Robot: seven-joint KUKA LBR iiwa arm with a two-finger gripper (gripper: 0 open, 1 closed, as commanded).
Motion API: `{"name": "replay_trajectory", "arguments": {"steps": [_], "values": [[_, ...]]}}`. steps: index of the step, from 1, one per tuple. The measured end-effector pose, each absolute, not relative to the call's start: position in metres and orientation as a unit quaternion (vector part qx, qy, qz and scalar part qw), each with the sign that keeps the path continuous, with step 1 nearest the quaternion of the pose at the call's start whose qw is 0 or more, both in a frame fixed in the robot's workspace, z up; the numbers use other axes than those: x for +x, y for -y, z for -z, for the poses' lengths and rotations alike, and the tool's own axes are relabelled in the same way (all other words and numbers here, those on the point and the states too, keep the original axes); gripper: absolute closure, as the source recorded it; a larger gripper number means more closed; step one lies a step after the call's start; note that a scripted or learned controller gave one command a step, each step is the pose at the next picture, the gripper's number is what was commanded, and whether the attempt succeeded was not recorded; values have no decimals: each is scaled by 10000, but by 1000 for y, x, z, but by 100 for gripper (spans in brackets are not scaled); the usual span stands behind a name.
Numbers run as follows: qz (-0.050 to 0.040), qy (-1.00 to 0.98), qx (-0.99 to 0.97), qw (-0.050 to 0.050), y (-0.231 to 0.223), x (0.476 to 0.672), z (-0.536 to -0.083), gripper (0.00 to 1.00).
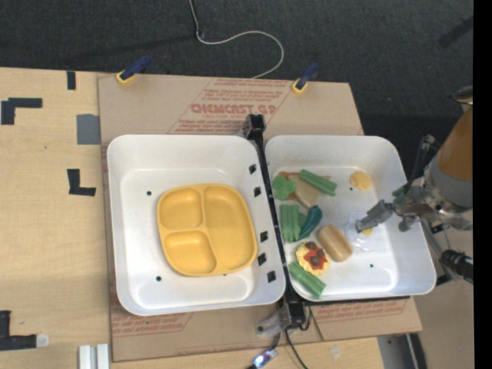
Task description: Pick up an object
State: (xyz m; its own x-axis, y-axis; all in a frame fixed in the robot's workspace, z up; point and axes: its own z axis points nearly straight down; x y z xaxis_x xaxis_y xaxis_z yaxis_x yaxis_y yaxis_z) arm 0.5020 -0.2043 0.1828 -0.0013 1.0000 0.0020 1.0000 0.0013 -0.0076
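Camera view: we see the gripper [367, 221] low in the right bin [384, 148], jaws unclear; the bread roll [335, 242] lies just left; bare floor at the bin's lower right.

A single fixed camera hangs above the bench [46, 206] and looks down at a slant, far enough off to take in both white bins, the left bin [123, 167] and the right bin [384, 156], whole. The bench's far edge and dark floor [346, 21] lie along the top, and the arm [453, 167] enters from the right.
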Motion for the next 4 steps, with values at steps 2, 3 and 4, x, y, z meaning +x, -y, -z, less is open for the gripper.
{"name": "replay_trajectory", "arguments": {"steps": [2,3,4], "values": [[-6,7070,-7072,3,199,500,-86,0],[15,7079,-7063,5,197,502,-99,100],[3,7076,-7066,-13,202,510,-156,100]]}}
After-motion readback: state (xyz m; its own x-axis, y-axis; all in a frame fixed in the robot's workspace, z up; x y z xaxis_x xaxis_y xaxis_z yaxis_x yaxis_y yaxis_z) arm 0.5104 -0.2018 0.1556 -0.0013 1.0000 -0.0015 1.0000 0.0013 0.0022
